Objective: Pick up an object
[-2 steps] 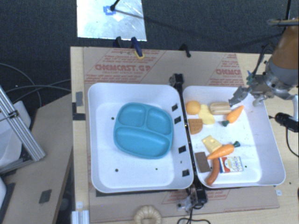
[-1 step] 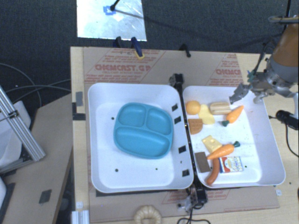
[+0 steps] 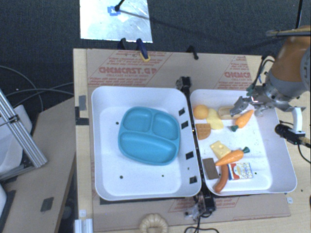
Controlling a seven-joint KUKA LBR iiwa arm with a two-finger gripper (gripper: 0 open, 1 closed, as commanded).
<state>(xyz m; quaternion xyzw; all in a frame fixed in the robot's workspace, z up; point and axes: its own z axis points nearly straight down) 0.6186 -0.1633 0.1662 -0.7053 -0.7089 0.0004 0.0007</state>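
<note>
1. Nearest the front edge of the right bin (image 3: 284,178) lie one sausage (image 3: 221,181), one small red-and-white carton (image 3: 241,171) and one brown block (image 3: 210,168), close together by the front left corner.
2. Just behind them sit one carrot (image 3: 231,156) with a green top and one yellow cheese wedge (image 3: 219,148), touching or nearly so.
3. Toward the back left corner of that bin are one brown bread-like piece (image 3: 202,130), one pale yellow lump (image 3: 215,121), one orange ball (image 3: 200,112) and one tan piece (image 3: 224,112).
4. A second carrot (image 3: 243,119) lies tilted near the bin's back edge, right under the gripper (image 3: 241,106); that makes two carrots in all.
5. The gripper hangs low at this carrot's thick end; whether its fingers are apart or closed cannot be told, and nothing is seen clamped between them.
6. The step in hand looks like the reach or the grasp itself. The next move would call for straddling the carrot across its width, closing firmly, then lifting straight up.
7. The left bin (image 3: 104,130) carries one blue divided plate (image 3: 148,135), with three compartments.
</note>
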